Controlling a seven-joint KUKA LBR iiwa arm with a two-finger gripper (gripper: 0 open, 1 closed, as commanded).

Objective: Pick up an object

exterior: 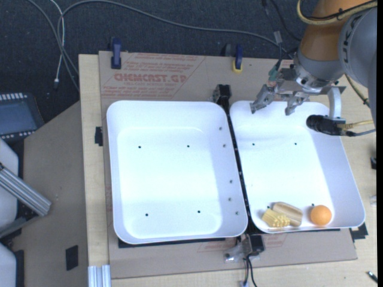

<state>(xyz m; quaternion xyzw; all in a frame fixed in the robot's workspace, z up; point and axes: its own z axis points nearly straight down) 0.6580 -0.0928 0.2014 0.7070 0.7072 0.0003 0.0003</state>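
Gripper [276, 104] at 12 o'clock rim of right bin [335, 160], fingers spread apart, nothing between them.

Candidates at bin's 6 o'clock edge:
- orange ball [321, 214]: prob light, smooth, may roll; grip across middle.
- corn cob [275, 219] touching tan roll [287, 210]: crowded, bin wall close.

Ball stands apart, easiest pick.

Left bin [173, 172] at 9 o'clock, no obstruction.

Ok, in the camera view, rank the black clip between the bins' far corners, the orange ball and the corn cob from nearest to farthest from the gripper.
From the gripper, at the right bin's far edge:
1. Black clip, just to its left at the bins' far corners.
2. Orange ball, at the right bin's near edge, right side.
3. Corn cob, same near edge, left of the ball.
The ball and the cob are almost too close to call.
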